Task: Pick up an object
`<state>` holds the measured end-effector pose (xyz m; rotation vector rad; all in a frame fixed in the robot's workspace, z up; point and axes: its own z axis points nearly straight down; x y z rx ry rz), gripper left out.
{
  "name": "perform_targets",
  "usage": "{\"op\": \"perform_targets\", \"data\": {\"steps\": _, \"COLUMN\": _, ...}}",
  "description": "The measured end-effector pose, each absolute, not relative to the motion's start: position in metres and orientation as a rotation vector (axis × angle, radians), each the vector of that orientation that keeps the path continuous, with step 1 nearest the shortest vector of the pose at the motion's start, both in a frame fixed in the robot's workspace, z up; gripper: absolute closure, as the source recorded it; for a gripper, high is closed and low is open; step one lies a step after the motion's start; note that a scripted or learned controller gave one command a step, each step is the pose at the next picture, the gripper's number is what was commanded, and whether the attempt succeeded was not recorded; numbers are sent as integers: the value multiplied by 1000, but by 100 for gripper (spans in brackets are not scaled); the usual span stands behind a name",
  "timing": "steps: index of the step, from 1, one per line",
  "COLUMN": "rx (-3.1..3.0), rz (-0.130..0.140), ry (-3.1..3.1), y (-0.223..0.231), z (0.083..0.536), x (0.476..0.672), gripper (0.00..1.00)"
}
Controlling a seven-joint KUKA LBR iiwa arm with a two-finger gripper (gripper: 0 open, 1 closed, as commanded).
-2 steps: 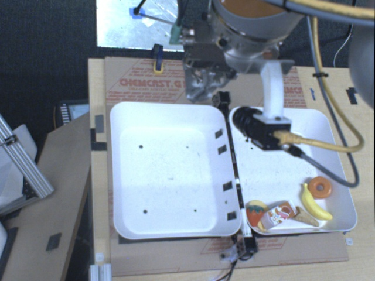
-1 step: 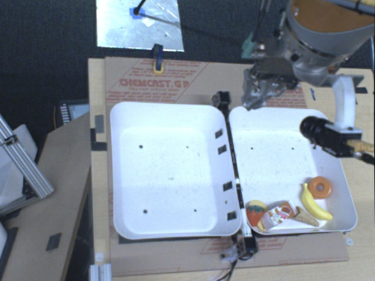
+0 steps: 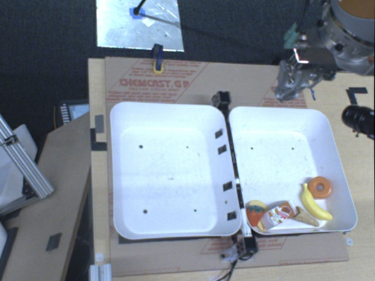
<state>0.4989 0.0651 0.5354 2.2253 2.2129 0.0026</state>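
Robotics lab test cell. Evidence: two shallow white bins (image 3: 170, 168) clipped side by side on a brown board printed "CHEMCAST" (image 3: 155, 82). Behind the bins, a metal plate (image 3: 139, 15) lies on dark carpet. Left of the bins, an aluminium extrusion rail (image 3: 23, 163). Right-rear of the bins, an industrial arm (image 3: 351, 16) with exposed cabling. Toy food (image 3: 293, 209) lies in the right bin's near corner.
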Motion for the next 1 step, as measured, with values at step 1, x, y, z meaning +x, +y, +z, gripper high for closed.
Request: {"op": "perform_targets", "data": {"steps": 1, "rx": 2228, "rz": 2, "ry": 2209, "y": -23, "z": 536, "x": 486, "gripper": 100}}
